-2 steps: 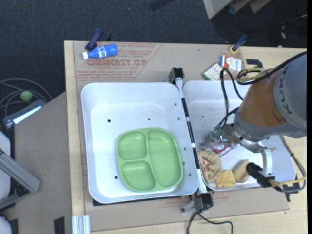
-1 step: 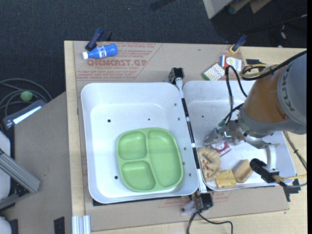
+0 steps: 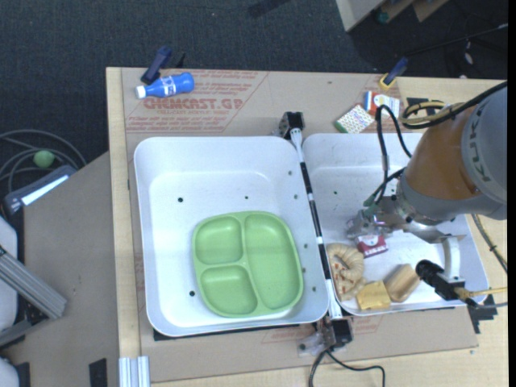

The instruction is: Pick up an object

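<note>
Definitely a robotics lab, not anyone's kitchen: a grey-and-orange industrial arm (image 3: 451, 168) reaches over a plywood bench (image 3: 210, 103) with two white bins (image 3: 161, 176) clamped side by side, cables trailing off the front edge. The stuff in them is test-object junk, like a green divided plate (image 3: 246, 263) and toy food (image 3: 348, 266), plus a blue marker (image 3: 165, 85) lying on the bench. Dark carpet (image 3: 121, 14) and coiled cable (image 3: 24, 168) beside it say workroom too.

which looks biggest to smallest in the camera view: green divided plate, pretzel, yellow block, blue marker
1. green divided plate
2. pretzel
3. blue marker and yellow block: look alike in size, so unranked; the marker also lies farther from the camera.
</note>
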Action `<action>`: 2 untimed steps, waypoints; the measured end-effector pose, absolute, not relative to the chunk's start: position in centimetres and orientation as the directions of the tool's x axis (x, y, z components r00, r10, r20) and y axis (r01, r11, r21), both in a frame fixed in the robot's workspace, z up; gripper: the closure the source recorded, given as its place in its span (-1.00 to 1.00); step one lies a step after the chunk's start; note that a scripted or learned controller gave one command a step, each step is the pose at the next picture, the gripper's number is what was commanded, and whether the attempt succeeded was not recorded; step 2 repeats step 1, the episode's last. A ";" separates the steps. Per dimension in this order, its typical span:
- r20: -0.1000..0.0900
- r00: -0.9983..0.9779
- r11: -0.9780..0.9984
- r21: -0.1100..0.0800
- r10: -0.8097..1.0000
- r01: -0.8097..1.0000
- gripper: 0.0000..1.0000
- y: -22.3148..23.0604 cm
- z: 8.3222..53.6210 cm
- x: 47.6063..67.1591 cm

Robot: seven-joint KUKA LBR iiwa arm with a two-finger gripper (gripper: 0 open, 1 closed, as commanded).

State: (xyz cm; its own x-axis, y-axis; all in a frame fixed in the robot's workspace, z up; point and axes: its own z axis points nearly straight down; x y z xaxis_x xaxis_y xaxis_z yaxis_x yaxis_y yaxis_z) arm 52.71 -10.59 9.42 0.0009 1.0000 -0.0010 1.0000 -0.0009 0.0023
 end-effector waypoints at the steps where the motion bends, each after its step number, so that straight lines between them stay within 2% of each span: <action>1: 0.001 -0.002 0.002 0.001 1.000 1.000 1.00 -3.9 18.5 53.0; 2: 0.001 -0.002 0.002 0.001 1.000 1.000 1.00 -3.9 18.5 53.0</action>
